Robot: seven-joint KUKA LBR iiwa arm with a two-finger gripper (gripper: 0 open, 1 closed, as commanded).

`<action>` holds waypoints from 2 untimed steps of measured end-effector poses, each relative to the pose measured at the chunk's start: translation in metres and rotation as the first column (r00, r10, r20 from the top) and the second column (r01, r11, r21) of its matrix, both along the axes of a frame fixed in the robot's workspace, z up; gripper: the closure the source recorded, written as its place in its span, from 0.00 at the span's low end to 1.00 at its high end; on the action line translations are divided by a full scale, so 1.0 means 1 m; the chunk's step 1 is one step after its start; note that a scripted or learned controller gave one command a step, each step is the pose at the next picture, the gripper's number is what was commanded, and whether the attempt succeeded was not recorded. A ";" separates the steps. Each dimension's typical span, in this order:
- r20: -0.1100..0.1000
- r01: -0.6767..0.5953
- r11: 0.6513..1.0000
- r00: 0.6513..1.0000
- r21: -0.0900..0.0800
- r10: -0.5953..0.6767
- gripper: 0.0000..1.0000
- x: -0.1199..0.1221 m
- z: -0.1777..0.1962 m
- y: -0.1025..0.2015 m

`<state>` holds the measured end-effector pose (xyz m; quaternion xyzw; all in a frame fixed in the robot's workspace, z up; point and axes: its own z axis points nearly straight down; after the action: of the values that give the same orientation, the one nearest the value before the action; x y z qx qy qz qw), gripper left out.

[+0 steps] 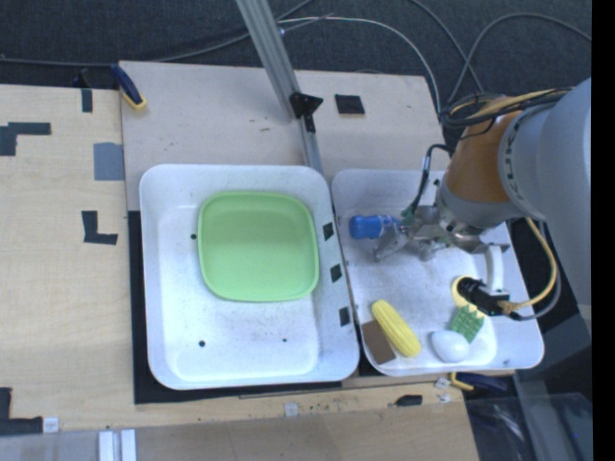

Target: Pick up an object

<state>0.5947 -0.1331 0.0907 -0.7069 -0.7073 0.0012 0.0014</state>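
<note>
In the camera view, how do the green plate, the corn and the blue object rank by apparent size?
Largest to smallest:
1. green plate
2. corn
3. blue object, partly hidden by the gripper, so its rank is unsure.

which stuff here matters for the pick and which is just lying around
Belongs to the job:
- tool, low in the right bin
- blue object, right beside the tool
- yellow corn
- white egg-shaped piece
- green block
- brown piece

Just lying about:
- green plate in the left bin
- cables
- yellow-handled clamp
</note>
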 end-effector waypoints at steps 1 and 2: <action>0.003 -0.001 1.000 1.000 0.000 0.001 1.00 0.001 0.012 0.000; 0.006 0.000 1.000 1.000 -0.001 0.000 1.00 0.000 0.053 0.002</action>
<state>0.5947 -0.1314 0.1440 -0.7069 -0.7073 -0.0006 -0.0009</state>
